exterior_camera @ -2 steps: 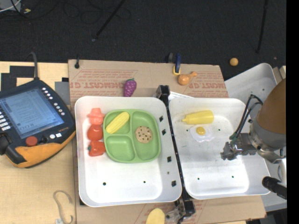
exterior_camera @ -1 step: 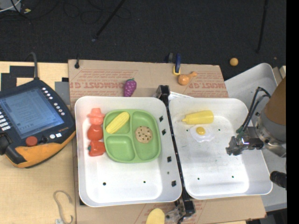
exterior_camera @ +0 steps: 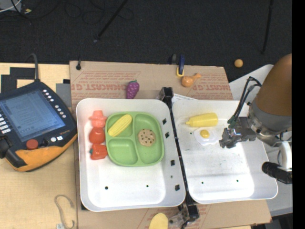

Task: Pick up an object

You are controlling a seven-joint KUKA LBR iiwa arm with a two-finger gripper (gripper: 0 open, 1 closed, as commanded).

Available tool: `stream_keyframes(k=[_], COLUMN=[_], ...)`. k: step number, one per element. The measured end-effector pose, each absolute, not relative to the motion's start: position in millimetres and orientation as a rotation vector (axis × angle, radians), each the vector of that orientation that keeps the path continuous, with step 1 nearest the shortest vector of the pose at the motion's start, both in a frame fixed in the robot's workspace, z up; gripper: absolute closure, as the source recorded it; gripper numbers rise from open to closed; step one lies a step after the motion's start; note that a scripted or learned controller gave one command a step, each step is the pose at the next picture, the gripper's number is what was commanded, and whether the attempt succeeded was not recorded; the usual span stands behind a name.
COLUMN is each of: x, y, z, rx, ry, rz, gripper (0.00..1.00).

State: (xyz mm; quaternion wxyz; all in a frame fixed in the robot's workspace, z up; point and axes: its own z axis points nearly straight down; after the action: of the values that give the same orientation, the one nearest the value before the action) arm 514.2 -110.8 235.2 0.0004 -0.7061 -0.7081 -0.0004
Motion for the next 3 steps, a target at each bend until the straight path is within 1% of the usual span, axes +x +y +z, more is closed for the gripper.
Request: stream_keyframes(k=[1,2,3], x=[552.8,584.0,586.9], y=[-70,-38,-38], z=[240,216,219], rx=[-2.216,-2.218,-2.217], ry=[-2.225,-2.222,-2.225], rz=[-0.003,0.001,0.001], gripper=[1.00,1.00,1.00])
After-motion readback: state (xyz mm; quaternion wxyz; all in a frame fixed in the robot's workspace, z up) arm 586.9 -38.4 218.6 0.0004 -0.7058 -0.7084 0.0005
